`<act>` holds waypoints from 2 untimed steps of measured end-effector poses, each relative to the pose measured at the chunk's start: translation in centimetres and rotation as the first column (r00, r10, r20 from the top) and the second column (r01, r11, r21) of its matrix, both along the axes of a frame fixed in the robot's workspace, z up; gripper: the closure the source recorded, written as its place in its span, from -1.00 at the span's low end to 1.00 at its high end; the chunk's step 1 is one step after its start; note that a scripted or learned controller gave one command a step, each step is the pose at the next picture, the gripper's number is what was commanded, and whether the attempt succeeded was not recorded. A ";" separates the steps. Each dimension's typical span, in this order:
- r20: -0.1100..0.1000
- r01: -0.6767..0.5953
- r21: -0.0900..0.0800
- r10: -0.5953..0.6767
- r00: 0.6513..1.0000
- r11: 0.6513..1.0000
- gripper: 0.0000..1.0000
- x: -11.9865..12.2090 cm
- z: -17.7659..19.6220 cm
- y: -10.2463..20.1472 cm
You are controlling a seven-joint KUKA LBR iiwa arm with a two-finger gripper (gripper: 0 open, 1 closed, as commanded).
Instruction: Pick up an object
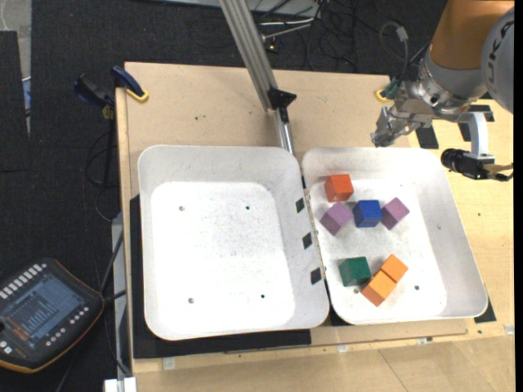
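Observation:
The right bin (441,219) holds several cubes. A red-orange cube (338,187) lies near its back left, with two purple cubes (336,217) (395,211) either side of a blue cube (368,212). Closer to the front sit a green cube (355,269) and two orange cubes (394,268) (377,287) touching each other. My gripper (384,135) hangs above the back rim of the right bin, well behind the cubes, its tips close together with nothing between them.
The left bin (163,178) stands beside the right one. A metal pole (253,47) slants down to the gap between the bins. A teach pendant (37,313) lies at the bottom left, and a clamp (122,80) sits on the bench's back left corner.

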State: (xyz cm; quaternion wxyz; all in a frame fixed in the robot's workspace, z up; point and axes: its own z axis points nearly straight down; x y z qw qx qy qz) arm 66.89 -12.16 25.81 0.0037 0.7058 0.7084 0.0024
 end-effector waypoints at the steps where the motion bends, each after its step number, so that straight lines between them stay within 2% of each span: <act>1: -0.004 0.001 0.001 -0.001 1.000 1.000 1.00 0.1 1.9 0.0; 2: -0.009 -0.004 0.003 0.004 1.000 1.000 1.00 -1.2 1.9 5.7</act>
